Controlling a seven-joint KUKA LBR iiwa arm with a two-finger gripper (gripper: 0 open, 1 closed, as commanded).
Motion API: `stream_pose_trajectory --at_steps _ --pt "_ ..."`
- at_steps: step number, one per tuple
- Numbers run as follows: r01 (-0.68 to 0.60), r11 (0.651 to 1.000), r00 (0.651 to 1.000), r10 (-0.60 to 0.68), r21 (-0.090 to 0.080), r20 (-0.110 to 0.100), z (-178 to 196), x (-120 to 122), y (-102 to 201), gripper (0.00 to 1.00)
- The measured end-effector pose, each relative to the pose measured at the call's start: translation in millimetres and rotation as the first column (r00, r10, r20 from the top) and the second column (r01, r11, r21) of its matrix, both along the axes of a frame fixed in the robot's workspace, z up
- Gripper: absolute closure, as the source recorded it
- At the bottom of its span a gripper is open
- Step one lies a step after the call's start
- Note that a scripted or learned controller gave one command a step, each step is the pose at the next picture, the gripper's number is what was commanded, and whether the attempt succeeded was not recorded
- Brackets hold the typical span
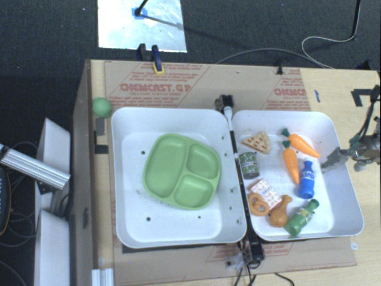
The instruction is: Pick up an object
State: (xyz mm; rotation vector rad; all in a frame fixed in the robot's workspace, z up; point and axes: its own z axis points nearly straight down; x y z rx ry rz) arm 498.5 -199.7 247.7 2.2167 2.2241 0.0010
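from my remote seat the grey two-finger gripper [340, 158] sat at the right white bin's [348, 186] right rim, nothing in it (how far open, couldn't tell). the blue plastic bottle [306, 180] lay just beside two orange toy carrots [296, 154]. the green divided plate [182, 171] sat in the left bin.

Pretty even overhead light, soft shadows. The white bins [178, 231] look a bit blown out, there's glare off the shiny sheet [143, 16] up top, and everything's slightly soft and grainy.
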Motion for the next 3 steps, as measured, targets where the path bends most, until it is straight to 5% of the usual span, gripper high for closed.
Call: stream_pose_trajectory --at_steps 1,2,3 --pt "0.002 1.000 1.000 -0.002 0.000 0.000 -162 24 -5 0.00" --pt "0.001 1.000 1.000 -0.001 -0.001 0.001 -151 25 -5 1.00" --pt "-0.001 1.000 1.000 0.001 0.000 0.004 -2 1 67 1.00"
